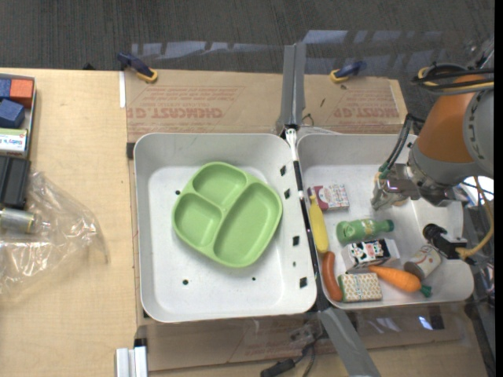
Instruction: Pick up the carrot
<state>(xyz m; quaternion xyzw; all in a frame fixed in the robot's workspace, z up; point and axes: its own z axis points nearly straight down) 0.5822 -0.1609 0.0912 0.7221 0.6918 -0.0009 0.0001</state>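
Camera view: carrot (398,279), smooth orange taper with green stub end, lies at the right bin's (464,293) near edge beside a patterned carton (361,287); gripper (391,185) hovers further back, jaw state can't tell, nothing visibly held.

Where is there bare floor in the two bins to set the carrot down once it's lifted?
The left bin has bare floor around the green plate, widest along the near wall. In the right bin, bare floor lies along the far wall, beyond the pink box. Around the carrot it is crowded with small boxes and a green bottle.
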